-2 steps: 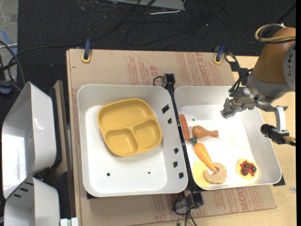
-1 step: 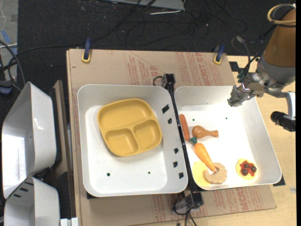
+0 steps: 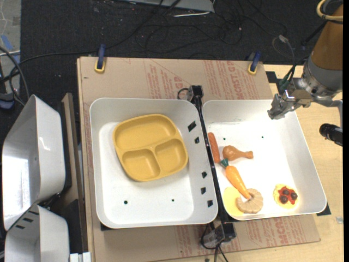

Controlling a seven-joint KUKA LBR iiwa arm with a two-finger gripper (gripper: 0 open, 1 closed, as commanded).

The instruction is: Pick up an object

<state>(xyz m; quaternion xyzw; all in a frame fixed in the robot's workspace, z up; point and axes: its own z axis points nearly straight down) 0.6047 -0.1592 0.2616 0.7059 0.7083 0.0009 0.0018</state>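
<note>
My gripper [image 3: 277, 109] hangs over the far right rim of the right bin [image 3: 272, 146], apart from every object. In that bin lie a red sausage [image 3: 213, 146] along the left wall, a brown chicken drumstick [image 3: 236, 154], an orange carrot [image 3: 237, 181], a round cracker with a cookie [image 3: 249, 203] and a small yellow tart with berries [image 3: 286, 195]. The left bin [image 3: 109, 201] holds a yellow divided plate [image 3: 150, 146].
Both bins rest on a brown board [image 3: 163, 75] held by yellow clamps [image 3: 100, 65] at its far edge. A black divider [image 3: 204, 152] runs between the bins. White containers [image 3: 30, 157] stand at the left. Cables cross the dark floor behind.
</note>
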